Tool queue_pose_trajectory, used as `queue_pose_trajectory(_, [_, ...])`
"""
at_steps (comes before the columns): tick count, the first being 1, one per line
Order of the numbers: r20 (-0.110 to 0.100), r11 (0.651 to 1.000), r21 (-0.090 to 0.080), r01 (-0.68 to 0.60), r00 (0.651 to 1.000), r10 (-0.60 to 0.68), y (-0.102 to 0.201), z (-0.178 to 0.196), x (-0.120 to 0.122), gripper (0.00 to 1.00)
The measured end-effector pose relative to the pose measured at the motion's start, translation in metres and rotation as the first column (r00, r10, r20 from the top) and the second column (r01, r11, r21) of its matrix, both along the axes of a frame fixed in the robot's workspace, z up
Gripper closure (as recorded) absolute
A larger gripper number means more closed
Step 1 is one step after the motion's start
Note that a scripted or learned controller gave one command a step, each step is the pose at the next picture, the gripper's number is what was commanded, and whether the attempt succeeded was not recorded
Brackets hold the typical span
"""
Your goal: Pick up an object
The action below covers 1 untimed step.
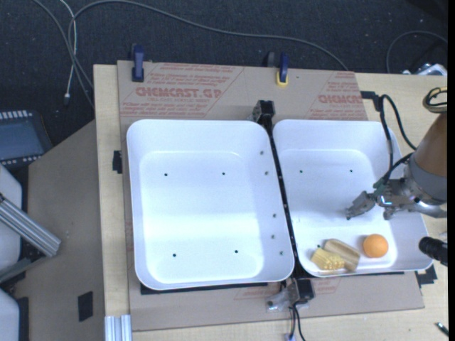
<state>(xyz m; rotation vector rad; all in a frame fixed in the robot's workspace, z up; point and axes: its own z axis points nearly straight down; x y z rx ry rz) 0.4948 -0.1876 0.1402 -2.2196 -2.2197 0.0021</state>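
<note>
Three small objects lie along the front edge of the right bin [334, 148]: an orange ball [375, 245], a tan bread-like piece [343, 249] and a yellow corn-like piece [327, 261] touching it. My gripper [370, 212] hangs over the right side of this bin, just behind the ball and the tan piece. Its fingers are spread open and there is nothing between them. The grey arm [431, 163] reaches in from the right.
The left bin [142, 190] sits beside the right one, with a black divider strip [279, 190] between them. Blue clamps [137, 61] hold the cardboard base at the back. Cables run along the right bin's far right edge.
</note>
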Motion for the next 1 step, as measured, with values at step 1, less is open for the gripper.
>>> queue_pose_trajectory(1, [-0.001,1.000,0.000,0.000,1.000,0.000,0.0004,-0.0518,-0.0011,0.00])
